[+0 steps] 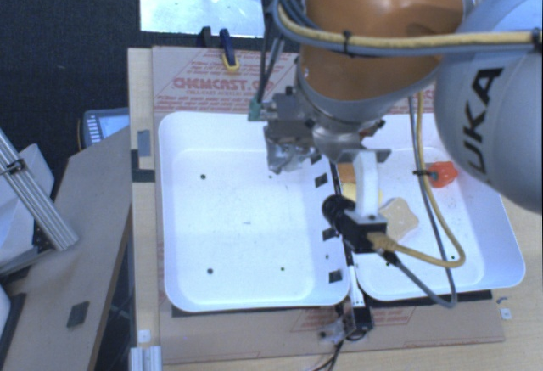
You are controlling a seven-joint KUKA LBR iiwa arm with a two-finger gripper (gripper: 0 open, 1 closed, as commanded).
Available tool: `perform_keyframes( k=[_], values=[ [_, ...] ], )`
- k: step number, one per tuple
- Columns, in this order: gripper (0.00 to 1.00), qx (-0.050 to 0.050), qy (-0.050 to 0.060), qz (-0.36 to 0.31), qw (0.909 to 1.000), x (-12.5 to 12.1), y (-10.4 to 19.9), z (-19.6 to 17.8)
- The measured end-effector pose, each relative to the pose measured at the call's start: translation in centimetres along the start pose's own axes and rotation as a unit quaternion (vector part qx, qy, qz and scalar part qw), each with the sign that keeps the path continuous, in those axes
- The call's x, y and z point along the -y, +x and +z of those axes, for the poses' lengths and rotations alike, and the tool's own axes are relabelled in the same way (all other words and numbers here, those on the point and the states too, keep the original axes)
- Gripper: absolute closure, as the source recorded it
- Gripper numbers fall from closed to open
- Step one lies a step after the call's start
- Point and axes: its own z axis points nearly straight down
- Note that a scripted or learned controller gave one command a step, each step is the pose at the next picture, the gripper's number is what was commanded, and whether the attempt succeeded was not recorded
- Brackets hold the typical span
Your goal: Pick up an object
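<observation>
Dark carpet surrounds my tabletop; the shallow white left bin lies open. My gripper, state hidden, hangs over the bins' divide; the tan wedge-shaped block sits right.

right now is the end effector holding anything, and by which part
Cannot be told. The end effector sits under the arm's orange band, over the left bin's right edge. The tan piece and orange piece lie in the right bin.

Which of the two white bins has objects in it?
The right-hand white bin, under the arm: a tan toast-shaped piece and a small orange object lie there. The left-hand white bin shows only dark specks.
</observation>
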Motion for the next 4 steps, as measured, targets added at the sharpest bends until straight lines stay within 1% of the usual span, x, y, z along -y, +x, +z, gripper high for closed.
perform_keyframes(
  k=[1, 2, 3, 4],
  values=[
    [1.0, 0.0, -0.002, 0.001, 1.0, -2.0, 3.6, -0.2],
    [1.0, 0.004, 0.006, 0.007, 1.0, 0.0, -2.6, 11.9],
    [1.0, -0.003, -0.009, 0.0, 1.0, -2.4, 4.2, -1.2],
    [1.0, 0.0, -0.003, 0.005, 1.0, -7.8, 3.7, -0.2]
  ],
)
